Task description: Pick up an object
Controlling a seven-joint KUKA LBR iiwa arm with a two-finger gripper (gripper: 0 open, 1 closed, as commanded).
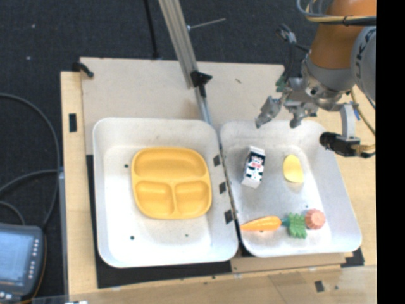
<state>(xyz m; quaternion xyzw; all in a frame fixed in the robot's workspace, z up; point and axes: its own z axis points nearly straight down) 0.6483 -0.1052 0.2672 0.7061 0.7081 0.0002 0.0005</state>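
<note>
My gripper [280, 117] hangs open over the far rim of the right bin [335, 189], its two fingers spread apart with nothing between them. Below it in that bin lie a small white carton with a dark print [254, 167], a yellow lemon-like piece [292, 168], an orange toy carrot [261, 224] near the front, and a green and pink toy piece [304, 222] beside the carrot. The carton sits a little nearer than the gripper and to its left.
The left bin [111, 170] holds a yellow divided plate [171, 182]. A slanted metal post [180, 37] rises behind the seam between the bins. A black fitting with a cable [342, 144] sits at the right bin's far right rim.
</note>
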